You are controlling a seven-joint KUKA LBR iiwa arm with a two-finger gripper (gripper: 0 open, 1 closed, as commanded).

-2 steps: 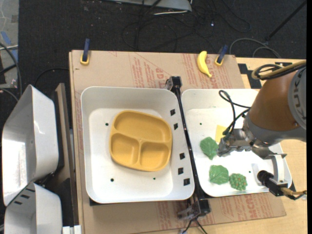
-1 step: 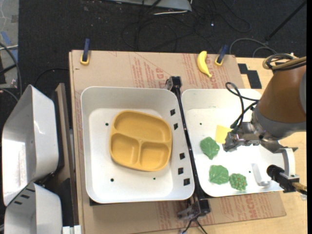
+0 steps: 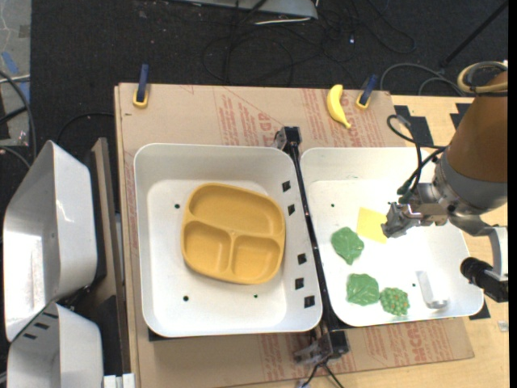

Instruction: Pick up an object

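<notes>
The gripper point(image 3: 393, 223) hangs just over the yellow card's point(image 3: 371, 224) right edge; its spread cannot be told; bare floor of the right bin point(image 3: 452, 277) lies beyond.

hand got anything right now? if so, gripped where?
Cannot tell. The hand sits low at the right edge of the yellow piece in the right bin, but no item is visibly between its tips.

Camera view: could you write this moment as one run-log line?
gripper: over right bin, at yellow piece | three green pieces nearby | left bin: yellow tray
</notes>
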